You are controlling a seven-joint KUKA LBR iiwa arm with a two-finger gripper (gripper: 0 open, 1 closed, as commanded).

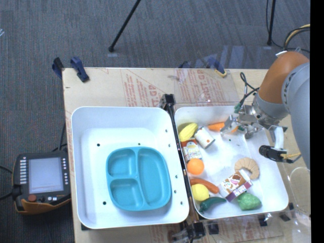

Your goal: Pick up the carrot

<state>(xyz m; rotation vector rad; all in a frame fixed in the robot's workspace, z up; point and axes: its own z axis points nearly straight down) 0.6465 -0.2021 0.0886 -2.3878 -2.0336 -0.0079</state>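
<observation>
Closing on the carrot [217, 126] at the right bin's [277, 184] back: gripper [237, 125] state unreadable, so centre over its length, clear of the white cylinder [205, 137].

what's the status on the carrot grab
Gripper low in right bin, at carrot tip. Carrot lying flat, not lifted. White can close beside it.

Even, bright overhead light; slightly soft focus.

A divided plate [137, 178] lies in the left bin [83, 135].
</observation>
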